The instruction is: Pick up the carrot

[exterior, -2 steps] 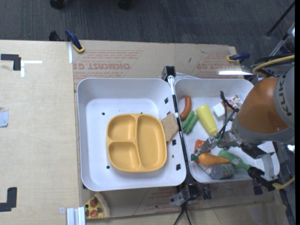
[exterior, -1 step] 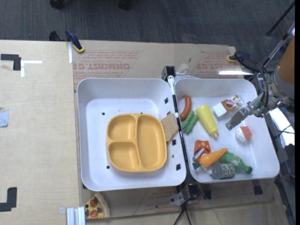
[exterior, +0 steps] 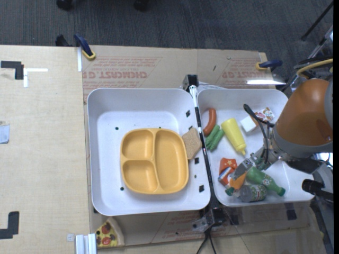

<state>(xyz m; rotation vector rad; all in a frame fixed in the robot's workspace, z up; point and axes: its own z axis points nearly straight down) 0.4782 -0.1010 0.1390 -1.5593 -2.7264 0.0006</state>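
The carrot [exterior: 238,181] is a short orange piece lying near the front of the right bin [exterior: 233,97], between a red packet [exterior: 226,168] and a green bottle [exterior: 266,179]. My gripper [exterior: 247,169] is low in that bin, directly above and behind the carrot's upper end, and seems to touch it. The arm's orange band [exterior: 307,115] hangs over the bin's right side and hides part of it. The gripper's tip is small and lost among the clutter.
The right bin also holds a red sausage [exterior: 210,120], green pods [exterior: 214,138], a yellow bottle [exterior: 234,135], a white block [exterior: 248,123] and a grey can [exterior: 253,193]. In the left bin [exterior: 100,142] sit a yellow divided plate [exterior: 155,160] and a cracker [exterior: 192,143].
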